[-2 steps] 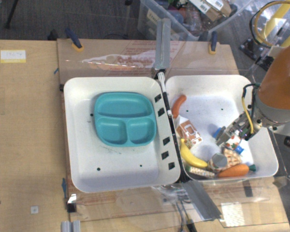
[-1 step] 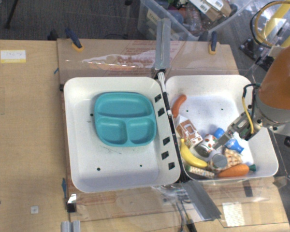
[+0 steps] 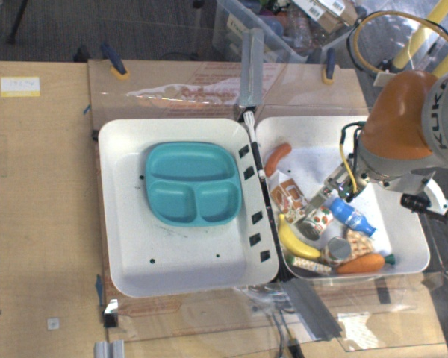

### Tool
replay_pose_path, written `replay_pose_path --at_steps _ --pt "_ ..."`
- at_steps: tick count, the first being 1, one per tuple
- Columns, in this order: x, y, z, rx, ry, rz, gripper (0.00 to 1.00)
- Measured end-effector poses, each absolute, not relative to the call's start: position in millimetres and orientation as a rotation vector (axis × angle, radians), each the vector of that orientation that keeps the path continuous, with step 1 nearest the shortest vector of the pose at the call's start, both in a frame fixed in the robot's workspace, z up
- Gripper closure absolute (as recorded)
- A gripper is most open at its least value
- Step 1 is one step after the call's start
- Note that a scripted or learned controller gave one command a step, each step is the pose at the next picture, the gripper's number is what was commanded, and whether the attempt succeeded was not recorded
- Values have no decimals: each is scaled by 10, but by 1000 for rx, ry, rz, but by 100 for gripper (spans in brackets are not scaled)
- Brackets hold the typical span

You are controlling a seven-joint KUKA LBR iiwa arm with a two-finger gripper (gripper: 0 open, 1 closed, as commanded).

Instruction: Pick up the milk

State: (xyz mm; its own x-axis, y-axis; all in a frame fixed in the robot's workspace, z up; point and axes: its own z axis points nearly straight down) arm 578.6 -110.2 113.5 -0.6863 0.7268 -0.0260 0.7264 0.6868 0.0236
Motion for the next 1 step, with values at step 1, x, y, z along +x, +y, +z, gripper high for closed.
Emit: replay_pose_path --at_steps 1 --pt "5021 -1058 913 1250 2865 9 0"
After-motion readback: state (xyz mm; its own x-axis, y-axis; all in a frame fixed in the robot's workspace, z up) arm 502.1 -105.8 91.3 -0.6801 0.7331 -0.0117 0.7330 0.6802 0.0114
